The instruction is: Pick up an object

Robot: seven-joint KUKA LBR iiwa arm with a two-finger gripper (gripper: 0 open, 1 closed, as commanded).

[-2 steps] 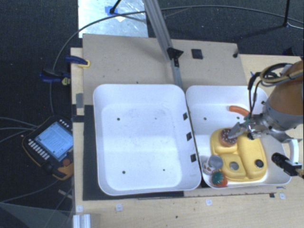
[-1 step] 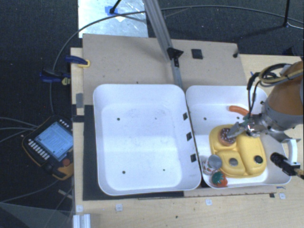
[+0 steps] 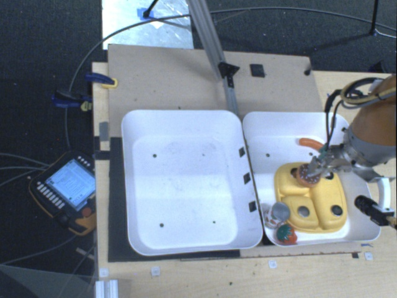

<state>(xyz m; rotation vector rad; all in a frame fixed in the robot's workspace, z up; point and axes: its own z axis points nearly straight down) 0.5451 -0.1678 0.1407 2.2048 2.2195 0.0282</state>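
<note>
The right bin (image 3: 267,143) holds a large yellow plastic piece (image 3: 312,198) with round holes, an orange object (image 3: 310,143) near the back, a grey round piece (image 3: 279,212) and a small red and green item (image 3: 285,233) at the front. My gripper (image 3: 308,174) reaches in from the right and hangs low over the yellow piece's top edge. A small brownish thing sits right at its tip, and I cannot tell whether that is held or just lying there.
The left bin (image 3: 133,166) stands beside the right one, joined by black clips along the shared wall. A metal rod (image 3: 211,36) slants over the back of the bench. A teach pendant (image 3: 67,188) lies on the floor at left.
</note>
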